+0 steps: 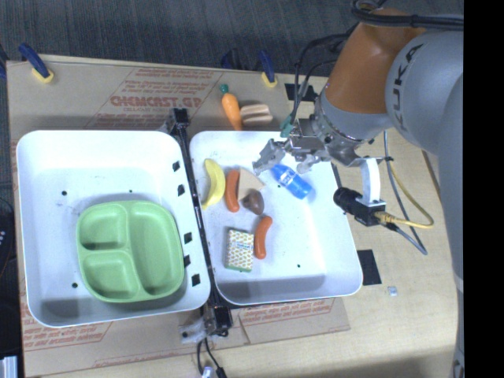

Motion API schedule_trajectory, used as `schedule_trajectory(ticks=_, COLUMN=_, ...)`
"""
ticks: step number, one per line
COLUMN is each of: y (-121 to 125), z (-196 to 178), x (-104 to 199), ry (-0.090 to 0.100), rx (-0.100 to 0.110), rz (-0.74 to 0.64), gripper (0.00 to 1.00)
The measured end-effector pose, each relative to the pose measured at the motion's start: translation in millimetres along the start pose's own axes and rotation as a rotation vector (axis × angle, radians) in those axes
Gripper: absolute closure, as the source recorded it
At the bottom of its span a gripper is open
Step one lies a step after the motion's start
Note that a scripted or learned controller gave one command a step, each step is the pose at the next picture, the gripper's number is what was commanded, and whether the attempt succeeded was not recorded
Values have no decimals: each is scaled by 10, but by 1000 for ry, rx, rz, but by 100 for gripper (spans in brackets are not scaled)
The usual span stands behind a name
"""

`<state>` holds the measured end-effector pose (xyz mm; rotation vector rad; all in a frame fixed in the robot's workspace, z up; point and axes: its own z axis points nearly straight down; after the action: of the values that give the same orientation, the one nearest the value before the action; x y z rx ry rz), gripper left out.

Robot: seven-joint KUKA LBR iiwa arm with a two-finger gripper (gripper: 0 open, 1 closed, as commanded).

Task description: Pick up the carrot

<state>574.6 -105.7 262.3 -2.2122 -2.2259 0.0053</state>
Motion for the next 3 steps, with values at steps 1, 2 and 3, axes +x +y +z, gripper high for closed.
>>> schedule_trajectory(ticks=1, y=479, z=718, x=1010, ry=0, rx=2, rz=35, gripper=0)
schedule_trajectory(ticks=2, y=492, z=706, x=683, ry=0, rx=2, rz=-165, gripper=0)
schedule_trajectory(ticks=3, y=661, z=474, x=-111, ry=-2, rx=-3, rz=-378, gripper=0)
